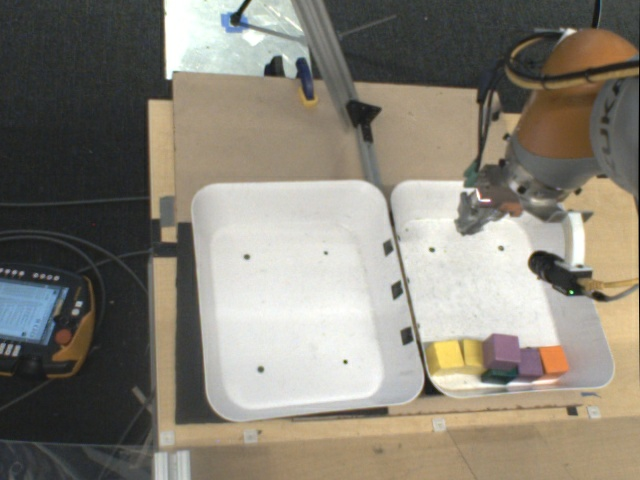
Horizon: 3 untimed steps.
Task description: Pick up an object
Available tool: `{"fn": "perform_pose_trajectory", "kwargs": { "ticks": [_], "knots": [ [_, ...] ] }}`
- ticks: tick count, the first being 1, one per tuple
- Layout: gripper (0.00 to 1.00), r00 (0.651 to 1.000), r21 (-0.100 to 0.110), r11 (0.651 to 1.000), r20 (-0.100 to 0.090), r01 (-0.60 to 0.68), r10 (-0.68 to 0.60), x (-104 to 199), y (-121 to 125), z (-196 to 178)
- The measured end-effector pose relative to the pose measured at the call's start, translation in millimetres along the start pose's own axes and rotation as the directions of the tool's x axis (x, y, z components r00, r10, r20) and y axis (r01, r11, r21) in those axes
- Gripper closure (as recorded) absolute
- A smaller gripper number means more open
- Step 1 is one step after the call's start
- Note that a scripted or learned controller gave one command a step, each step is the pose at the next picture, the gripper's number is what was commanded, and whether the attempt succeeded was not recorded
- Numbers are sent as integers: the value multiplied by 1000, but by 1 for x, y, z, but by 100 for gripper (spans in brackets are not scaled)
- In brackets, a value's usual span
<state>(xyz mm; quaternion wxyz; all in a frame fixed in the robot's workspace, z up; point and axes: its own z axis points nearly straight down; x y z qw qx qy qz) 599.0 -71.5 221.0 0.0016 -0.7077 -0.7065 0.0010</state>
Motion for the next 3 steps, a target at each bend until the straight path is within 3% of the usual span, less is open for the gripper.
{"fn": "perform_pose_trajectory", "kwargs": {
  "ticks": [1,2,3],
  "knots": [
    [100,1000,1,1000,3,-5,5,-55,-29,53],
    [100,1000,-10,1000,5,-4,4,-93,-79,-16],
    [100,1000,-3,1000,2,-1,1,-108,-83,20]
  ]
}}
